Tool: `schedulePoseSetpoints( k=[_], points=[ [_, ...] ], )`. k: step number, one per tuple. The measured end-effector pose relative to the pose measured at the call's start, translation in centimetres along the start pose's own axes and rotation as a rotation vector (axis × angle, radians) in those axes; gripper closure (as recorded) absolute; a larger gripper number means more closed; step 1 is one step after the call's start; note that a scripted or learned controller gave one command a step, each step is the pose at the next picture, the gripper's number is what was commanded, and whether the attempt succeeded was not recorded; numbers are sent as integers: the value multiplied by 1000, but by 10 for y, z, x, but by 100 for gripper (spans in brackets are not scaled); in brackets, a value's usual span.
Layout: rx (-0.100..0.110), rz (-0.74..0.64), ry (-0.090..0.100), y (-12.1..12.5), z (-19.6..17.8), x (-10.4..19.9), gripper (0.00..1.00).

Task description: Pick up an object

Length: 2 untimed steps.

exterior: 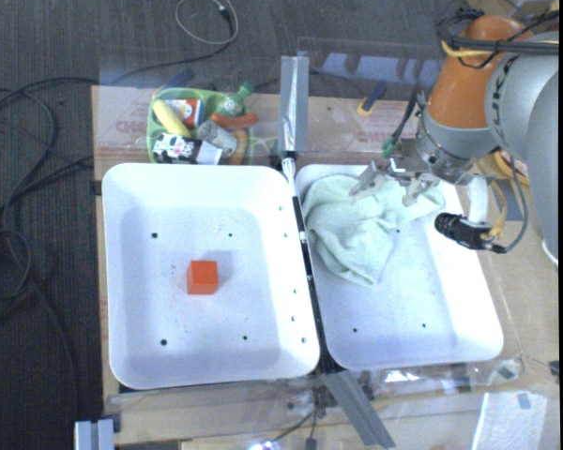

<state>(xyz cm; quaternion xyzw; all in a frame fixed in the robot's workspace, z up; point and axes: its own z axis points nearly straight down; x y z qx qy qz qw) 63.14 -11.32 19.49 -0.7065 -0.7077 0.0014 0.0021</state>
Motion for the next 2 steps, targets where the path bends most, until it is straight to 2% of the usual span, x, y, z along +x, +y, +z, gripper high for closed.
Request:
schedulePoseSetpoints(
  k=[1, 2],
  points=[
    [-2, -295, -2, -30, -29, 35, 0],
    [-2, -439, -2, 2, 14, 77, 0]
  ],
)
